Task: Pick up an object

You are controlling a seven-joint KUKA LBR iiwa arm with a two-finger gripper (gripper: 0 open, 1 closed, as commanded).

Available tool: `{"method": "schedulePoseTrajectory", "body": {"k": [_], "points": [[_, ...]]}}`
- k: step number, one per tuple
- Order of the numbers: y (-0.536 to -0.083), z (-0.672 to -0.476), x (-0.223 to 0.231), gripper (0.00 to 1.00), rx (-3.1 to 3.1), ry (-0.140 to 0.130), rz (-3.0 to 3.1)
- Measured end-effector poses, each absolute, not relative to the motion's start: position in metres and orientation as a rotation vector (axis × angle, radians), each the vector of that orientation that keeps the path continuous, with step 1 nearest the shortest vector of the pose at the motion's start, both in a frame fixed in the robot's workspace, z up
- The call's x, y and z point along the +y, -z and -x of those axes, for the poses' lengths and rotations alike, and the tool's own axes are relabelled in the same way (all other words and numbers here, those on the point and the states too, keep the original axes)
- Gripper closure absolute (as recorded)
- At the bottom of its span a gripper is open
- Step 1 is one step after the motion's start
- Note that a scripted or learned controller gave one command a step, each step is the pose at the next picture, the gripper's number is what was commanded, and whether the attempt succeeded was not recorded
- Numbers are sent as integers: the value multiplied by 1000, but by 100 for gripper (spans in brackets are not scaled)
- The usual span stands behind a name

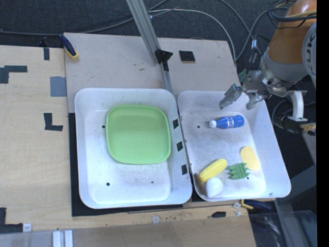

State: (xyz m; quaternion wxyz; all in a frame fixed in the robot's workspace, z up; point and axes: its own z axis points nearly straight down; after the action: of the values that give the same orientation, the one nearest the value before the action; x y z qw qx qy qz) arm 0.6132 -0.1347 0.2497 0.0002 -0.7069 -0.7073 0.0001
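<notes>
- Bottle (226,122), blue with a white cap, lies in the right bin (272,138), just below and slightly left of your end effector (239,101); long axis runs left-right.
- End effector fingers are spread open, holding nothing.
- You have the bin's far wall close behind; open floor lies left of the bottle.

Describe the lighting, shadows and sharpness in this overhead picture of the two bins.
Camera view: soft, even light, no harsh glare on the white bins; faint shadows beside the blue bottle and under the gripper; the green plate looks flat and evenly lit; overall slightly soft, small toys near the front blur together.
</notes>
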Motion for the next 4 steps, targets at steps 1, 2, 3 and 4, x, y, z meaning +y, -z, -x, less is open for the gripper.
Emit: {"method": "schedulePoseTrajectory", "body": {"k": [1,2,3,4], "points": [[-189,-610,-128,0,-2220,-5,2217],[-145,-605,-129,0,-2219,-4,2219],[-92,-604,-129,0,-2219,-5,2218],[-105,-605,-129,100,-2223,0,2219]]}}
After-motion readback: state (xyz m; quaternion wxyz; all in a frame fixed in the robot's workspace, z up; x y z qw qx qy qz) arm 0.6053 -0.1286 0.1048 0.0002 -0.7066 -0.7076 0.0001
